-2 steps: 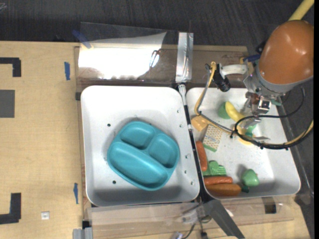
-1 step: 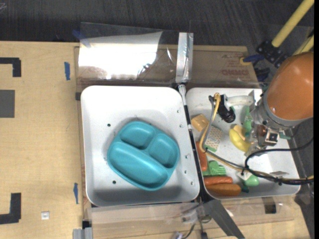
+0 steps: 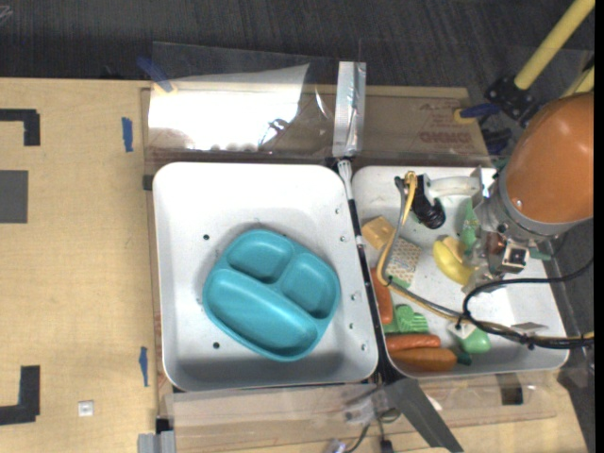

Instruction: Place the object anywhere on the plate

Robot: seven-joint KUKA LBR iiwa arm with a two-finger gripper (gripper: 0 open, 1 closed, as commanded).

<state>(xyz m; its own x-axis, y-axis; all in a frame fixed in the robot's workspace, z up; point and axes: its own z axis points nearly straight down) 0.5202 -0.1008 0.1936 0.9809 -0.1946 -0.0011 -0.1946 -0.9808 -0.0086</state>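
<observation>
A teal plate point(image 3: 272, 293) with three compartments lies in the left bin point(image 3: 179, 206), with nothing on it. My gripper point(image 3: 483, 251) hangs low over the right bin point(image 3: 528, 305), under the orange band of the arm. It is right beside a yellow banana point(image 3: 450, 260), which lies on the bin floor at the gripper's left. A green piece point(image 3: 467, 217) sits just behind the gripper. I see nothing lifted clear of the bin.
The right bin also holds a tan wedge point(image 3: 377, 232), a speckled flat piece point(image 3: 404, 259), an orange carrot point(image 3: 385, 305), a green toy point(image 3: 411, 321), a red sausage point(image 3: 421, 343) and a green piece point(image 3: 475, 341). A ridge separates the two bins.
</observation>
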